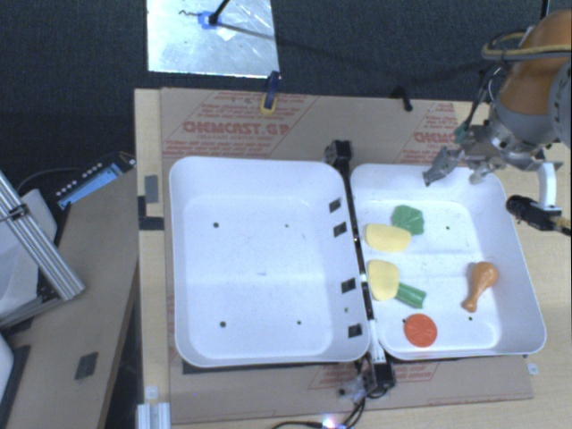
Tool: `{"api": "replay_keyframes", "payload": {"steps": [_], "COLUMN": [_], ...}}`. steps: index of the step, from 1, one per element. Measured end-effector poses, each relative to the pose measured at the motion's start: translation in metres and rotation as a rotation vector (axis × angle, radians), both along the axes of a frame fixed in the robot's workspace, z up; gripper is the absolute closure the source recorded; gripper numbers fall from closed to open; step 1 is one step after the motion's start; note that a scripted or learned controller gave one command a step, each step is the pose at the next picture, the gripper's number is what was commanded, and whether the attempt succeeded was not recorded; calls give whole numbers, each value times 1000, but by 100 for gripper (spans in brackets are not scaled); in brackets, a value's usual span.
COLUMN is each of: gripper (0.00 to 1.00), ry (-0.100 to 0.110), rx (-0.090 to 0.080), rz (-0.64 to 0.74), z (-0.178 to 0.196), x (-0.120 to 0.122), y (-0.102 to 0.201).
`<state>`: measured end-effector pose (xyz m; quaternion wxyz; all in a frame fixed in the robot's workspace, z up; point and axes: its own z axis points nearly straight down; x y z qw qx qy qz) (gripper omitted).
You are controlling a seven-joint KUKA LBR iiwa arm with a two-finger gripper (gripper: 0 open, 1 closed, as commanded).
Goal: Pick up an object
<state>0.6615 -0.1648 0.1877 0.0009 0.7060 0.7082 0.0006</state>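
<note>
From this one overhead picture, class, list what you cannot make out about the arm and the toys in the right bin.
- Gripper: small and blurred above the right bin's far rim; what it is doing there is unclear.
- Arm: cut off by the picture's right and top edges.
- Lower green piece: partly covered by the lower yellow toy, so its whole shape is hidden.
- Upper green piece: its lower edge is hidden behind the upper yellow toy.
- Orange drumstick: surface detail too small.

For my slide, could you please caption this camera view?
Open tool above the right bin, which holds a drumstick and other toy foods.
</note>
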Motion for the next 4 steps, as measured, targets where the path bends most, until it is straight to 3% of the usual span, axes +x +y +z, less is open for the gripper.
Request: {"api": "replay_keyframes", "payload": {"steps": [1, 2, 3, 4], "gripper": [0, 0, 0, 100], "ry": [6, -10, -11, -3], "rx": [3, 4, 4, 0], "rz": [5, 11, 9, 6], "z": [-109, 5, 102, 106], "x": [5, 10, 9, 8], "y": [51, 149, 215, 210]}}
